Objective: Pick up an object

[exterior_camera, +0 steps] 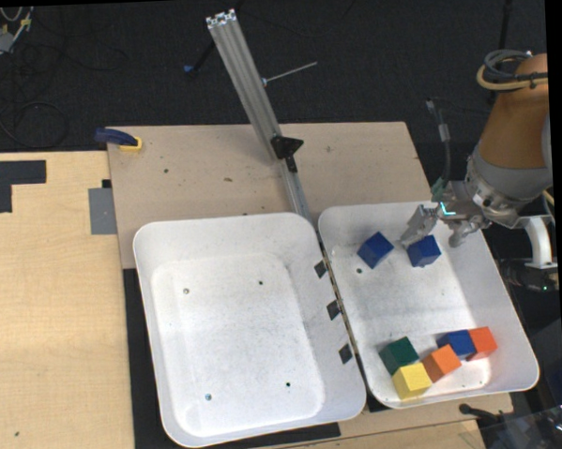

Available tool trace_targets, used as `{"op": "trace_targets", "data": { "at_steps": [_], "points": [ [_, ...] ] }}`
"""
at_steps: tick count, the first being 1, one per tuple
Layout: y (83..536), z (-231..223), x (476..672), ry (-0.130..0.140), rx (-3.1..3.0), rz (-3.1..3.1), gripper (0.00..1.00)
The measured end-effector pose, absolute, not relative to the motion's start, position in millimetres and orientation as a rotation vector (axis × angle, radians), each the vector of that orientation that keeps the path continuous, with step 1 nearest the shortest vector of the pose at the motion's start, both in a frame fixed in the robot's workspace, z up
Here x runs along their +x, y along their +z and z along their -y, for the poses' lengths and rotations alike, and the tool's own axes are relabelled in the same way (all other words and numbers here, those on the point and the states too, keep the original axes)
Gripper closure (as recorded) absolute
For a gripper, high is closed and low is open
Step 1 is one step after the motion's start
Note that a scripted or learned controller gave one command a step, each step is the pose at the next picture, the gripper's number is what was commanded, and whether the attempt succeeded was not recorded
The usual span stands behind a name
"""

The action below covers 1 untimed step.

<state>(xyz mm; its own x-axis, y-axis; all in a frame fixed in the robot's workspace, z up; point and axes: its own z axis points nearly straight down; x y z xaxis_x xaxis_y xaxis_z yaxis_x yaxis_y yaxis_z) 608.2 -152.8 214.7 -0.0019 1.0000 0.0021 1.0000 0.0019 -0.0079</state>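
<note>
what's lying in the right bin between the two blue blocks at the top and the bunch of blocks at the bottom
Nothing: in the camera view, bare white bin floor separates the two blue blocks from the cluster near the front rim.

arm (514, 150): grey, with a wide orange band
cable (503, 69): pale loop on top
end effector (447, 227): silver metal, small green light
</note>
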Motion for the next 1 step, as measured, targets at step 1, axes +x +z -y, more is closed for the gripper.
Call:
{"op": "trace_targets", "data": {
  "at_steps": [1],
  "points": [
    [217.5,152.9,609.2,0.002,-2.217,2.222,0.00]
  ]
}}
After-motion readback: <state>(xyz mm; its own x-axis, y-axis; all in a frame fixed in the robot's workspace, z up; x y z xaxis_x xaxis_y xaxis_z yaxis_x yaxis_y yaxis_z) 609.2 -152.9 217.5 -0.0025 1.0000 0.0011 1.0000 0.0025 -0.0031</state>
